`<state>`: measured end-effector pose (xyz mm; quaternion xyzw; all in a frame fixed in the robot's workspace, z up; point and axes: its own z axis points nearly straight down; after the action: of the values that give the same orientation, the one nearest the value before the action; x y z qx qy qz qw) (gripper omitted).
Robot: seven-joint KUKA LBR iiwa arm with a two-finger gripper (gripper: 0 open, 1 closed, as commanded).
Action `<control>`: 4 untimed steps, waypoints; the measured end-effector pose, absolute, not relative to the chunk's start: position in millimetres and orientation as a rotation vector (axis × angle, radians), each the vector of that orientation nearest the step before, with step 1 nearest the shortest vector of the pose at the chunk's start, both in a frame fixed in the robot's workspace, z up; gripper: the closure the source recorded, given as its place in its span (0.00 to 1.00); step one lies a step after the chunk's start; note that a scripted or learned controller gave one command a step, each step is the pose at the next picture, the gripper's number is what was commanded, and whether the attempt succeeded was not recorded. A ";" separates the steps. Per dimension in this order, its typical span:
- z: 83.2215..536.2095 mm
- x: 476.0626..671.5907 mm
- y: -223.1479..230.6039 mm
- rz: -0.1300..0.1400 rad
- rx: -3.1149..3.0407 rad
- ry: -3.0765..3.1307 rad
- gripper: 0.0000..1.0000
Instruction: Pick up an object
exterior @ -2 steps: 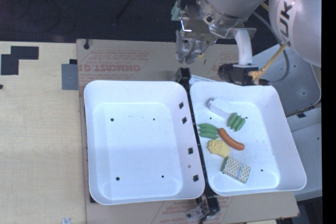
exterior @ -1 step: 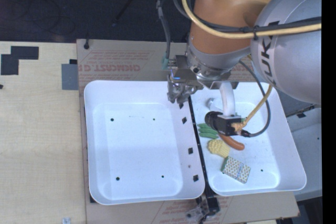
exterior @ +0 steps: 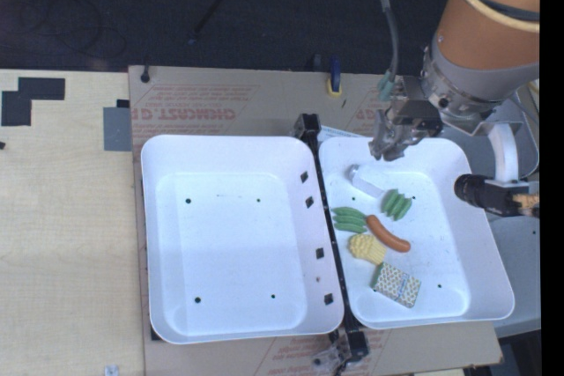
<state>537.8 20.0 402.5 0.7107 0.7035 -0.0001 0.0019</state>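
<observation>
Several small objects lie in the right bin (exterior: 476, 277): a white tube (exterior: 363, 182) near the back, a green ridged piece (exterior: 397, 204), a green pod (exterior: 349, 218), an orange-red sausage (exterior: 388, 233), a yellow corn piece (exterior: 367, 248) and a patterned green-and-white packet (exterior: 396, 284). My gripper (exterior: 389, 151) hangs above the back edge of the right bin, behind and to the right of the white tube. Nothing shows between its fingers.
The left bin (exterior: 167, 277) lies beside the right one, joined by black clips (exterior: 319, 254) along the shared rim. Both sit on a brown cardboard sheet (exterior: 220, 106). A black cylinder (exterior: 480, 191) juts in at the right bin's right edge.
</observation>
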 end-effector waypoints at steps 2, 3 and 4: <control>417.4 539.0 24.7 -0.011 2.222 2.227 1.00; 426.4 539.3 24.6 -0.014 2.218 2.233 1.00; 344.4 507.3 -157.4 -0.015 2.243 2.206 1.00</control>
<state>507.3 -157.4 344.4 0.7128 0.7013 -0.0047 -0.0022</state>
